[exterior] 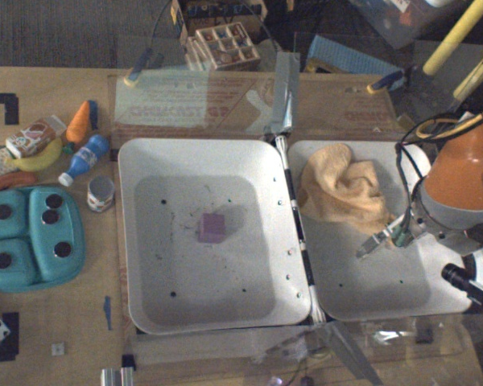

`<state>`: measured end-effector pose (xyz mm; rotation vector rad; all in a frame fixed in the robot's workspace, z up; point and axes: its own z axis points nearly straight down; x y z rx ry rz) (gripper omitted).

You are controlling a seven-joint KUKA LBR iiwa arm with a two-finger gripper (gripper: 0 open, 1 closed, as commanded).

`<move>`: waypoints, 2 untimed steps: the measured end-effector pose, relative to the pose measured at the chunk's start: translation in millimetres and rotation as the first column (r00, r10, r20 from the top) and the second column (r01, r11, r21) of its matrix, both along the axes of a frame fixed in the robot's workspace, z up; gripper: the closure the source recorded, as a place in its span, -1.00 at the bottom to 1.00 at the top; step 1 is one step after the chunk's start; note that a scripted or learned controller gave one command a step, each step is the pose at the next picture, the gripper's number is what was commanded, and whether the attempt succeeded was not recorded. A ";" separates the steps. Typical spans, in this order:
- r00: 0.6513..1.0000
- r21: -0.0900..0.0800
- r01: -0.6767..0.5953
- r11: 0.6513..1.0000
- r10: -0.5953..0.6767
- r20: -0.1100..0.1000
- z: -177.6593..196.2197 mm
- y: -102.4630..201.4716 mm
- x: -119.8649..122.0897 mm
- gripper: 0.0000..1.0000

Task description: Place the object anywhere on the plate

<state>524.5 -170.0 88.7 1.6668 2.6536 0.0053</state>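
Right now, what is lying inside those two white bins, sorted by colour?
Purple: 1, a small block in the left bin
Tan: 1, a crumpled cloth in the right bin
Total: 2
The arm's gripper reaches over the right bin beside the cloth, and counts as neither.

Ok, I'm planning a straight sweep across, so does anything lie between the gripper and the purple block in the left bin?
Only the adjoining rims of the two bins cross the path between the gripper and the purple block. The tan cloth lies just off that line, close beside the gripper.
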 end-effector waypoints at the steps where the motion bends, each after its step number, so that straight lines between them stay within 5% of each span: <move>1: 1.000 0.000 0.000 1.000 0.000 0.000 0.0 0.0 0.0 -1.00; 2: 0.951 0.002 0.309 0.951 -0.309 -0.011 19.9 17.9 -32.2 -1.00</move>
